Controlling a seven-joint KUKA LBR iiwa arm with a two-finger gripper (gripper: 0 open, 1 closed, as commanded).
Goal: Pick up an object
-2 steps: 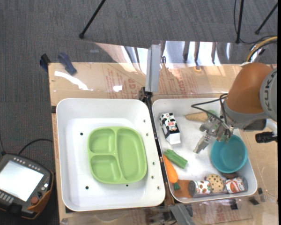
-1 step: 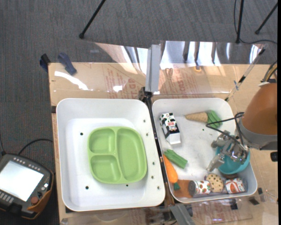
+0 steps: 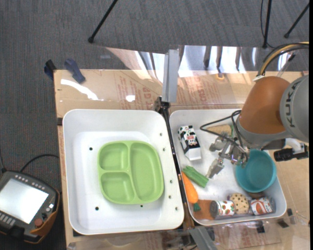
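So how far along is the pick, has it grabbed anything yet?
Nothing looks picked yet. The gripper hangs low in the right bin, just right of the green vegetable, with nothing visibly between its fingers. The milk carton, carrot, teal bowl and cans all lie in the bin. Grasping and lifting remain.

The brown bench [image 3: 109,90] carries two white bins [image 3: 75,139] [image 3: 279,199], side by side.

**Right bin crowded, middle open**

In the right bin [image 3: 227,116], the milk carton [image 3: 189,142], green stick [image 3: 196,176] and carrot [image 3: 191,190] line the left; the teal bowl [image 3: 256,172] blocks the right; cans [image 3: 223,208] fill the near wall. White floor between stays passable.
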